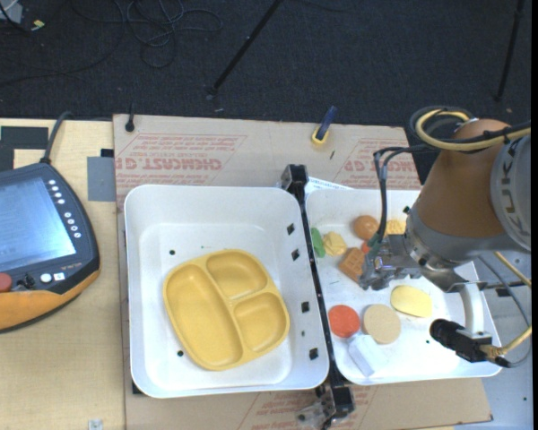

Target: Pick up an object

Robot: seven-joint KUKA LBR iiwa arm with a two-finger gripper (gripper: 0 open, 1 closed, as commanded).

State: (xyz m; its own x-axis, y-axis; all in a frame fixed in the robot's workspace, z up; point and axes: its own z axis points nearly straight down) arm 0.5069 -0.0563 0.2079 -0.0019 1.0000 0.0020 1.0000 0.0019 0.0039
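The right bin [412, 370] holds several small toy foods. A red disc [343, 320], a tan disc [382, 323] and a yellow oval piece [412, 301] lie near its front. An orange-brown block [351, 263], a pale yellow piece [335, 243], a green piece [316, 240] and a brown ball [366, 227] lie nearer the divider. My gripper [375, 274] hangs low over the bin's middle, just right of the orange-brown block and above the tan disc. The arm's wrist hides what lies beneath it.
The left bin [152, 240] contains a yellow divided plate [226, 305]. A white scrap [360, 358] lies at the right bin's front. A black cylinder with cables [457, 339] hangs from the arm at the right. A tablet pendant [31, 240] sits on the bench's left.
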